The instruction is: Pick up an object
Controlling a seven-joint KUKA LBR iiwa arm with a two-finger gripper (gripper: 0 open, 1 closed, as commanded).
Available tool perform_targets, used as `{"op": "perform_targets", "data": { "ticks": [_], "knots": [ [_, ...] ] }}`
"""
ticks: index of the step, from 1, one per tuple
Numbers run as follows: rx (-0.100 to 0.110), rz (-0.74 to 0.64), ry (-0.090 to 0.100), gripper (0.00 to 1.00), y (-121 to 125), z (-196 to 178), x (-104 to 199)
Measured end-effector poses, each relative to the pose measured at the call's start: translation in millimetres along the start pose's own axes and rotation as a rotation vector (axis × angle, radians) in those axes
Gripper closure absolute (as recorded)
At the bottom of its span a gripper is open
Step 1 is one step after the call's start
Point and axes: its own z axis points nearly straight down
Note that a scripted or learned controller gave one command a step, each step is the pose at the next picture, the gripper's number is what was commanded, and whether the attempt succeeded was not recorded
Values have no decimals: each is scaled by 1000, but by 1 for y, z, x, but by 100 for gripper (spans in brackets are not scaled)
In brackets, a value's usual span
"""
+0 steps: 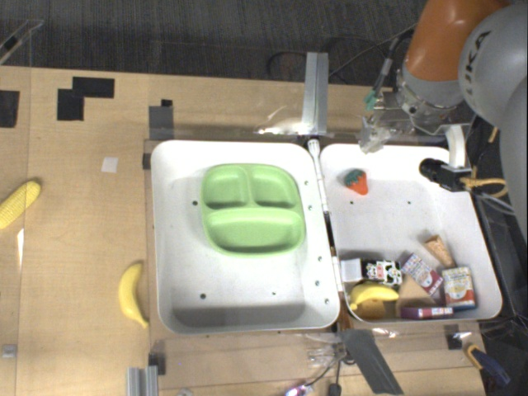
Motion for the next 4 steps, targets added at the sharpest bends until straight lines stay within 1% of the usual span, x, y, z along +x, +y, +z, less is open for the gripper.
{"op": "perform_targets", "data": {
  "ticks": [1,2,3,4],
  "knots": [
    [0,0,0,0,0,0,0],
    [1,21,0,0,-33,106,-37],
    [-3,17,0,0,-12,136,-36],
    [-7,14,1,100,-9,125,-35]
  ]
}}
